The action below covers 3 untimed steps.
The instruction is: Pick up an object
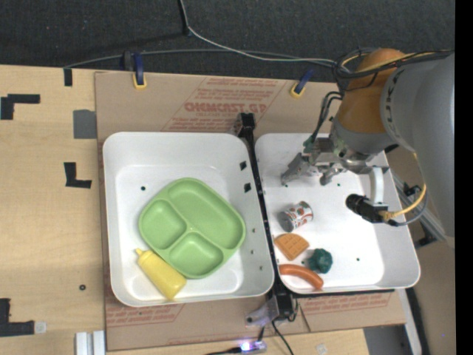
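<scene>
Your candidate objects lie in the right bin [392, 272]: a small can [298, 215] on its side near the left wall, a waffle [291, 245] just nearer, a green piece [320, 259] beside it, a hot dog [301, 276] nearest. The gripper [314, 168] hovers beyond the can, fingers apart, grasping nothing. In the left bin [118, 168] you see a green divided plate [192, 228] and a mustard bottle [159, 273].
</scene>
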{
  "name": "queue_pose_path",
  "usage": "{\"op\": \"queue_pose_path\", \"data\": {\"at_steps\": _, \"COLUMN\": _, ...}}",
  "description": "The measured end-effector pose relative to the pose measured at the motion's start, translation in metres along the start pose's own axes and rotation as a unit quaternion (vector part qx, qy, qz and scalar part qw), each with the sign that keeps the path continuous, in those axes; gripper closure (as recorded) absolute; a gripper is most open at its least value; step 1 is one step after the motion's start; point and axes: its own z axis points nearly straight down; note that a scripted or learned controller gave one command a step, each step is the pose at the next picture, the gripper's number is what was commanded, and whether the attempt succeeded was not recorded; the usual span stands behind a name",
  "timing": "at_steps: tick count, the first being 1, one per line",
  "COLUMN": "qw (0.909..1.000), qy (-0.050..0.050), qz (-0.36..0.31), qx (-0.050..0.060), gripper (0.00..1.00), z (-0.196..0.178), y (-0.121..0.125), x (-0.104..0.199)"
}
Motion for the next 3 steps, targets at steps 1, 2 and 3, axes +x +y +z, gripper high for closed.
{"op": "queue_pose_path", "data": {"at_steps": 1, "qw": 1.0, "qy": 0.001, "qz": -0.002, "qx": -0.002, "gripper": 1.0, "z": -0.013, "y": 0.001, "x": 0.002}}
{"op": "queue_pose_path", "data": {"at_steps": 2, "qw": 1.0, "qy": 0.001, "qz": -0.001, "qx": -0.005, "gripper": 1.0, "z": -0.057, "y": 0.007, "x": 0.005}}
{"op": "queue_pose_path", "data": {"at_steps": 3, "qw": 1.0, "qy": 0.001, "qz": -0.001, "qx": -0.005, "gripper": 1.0, "z": -0.108, "y": -0.003, "x": 0.007}}
